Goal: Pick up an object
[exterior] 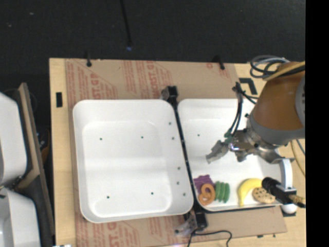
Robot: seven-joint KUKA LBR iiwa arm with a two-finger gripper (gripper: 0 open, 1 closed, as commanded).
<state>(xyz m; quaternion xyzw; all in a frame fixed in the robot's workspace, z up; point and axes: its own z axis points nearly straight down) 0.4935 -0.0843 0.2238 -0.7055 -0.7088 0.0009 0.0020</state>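
The tool [218, 152] is hovering above the right bin [205, 112], its grip state unclear; the banana [248, 188] and other toys are lying ungrasped, so picking remains.

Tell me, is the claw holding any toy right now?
No. The claw hangs over bare bin floor with nothing in it; the banana and other toys lie along the right bin's front edge.

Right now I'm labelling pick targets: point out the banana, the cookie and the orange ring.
banana [248, 189], camera view, middle of its yellow curve.
cookie [262, 195], camera view, centre of its speckled face.
orange ring [207, 194], camera view, its left band.
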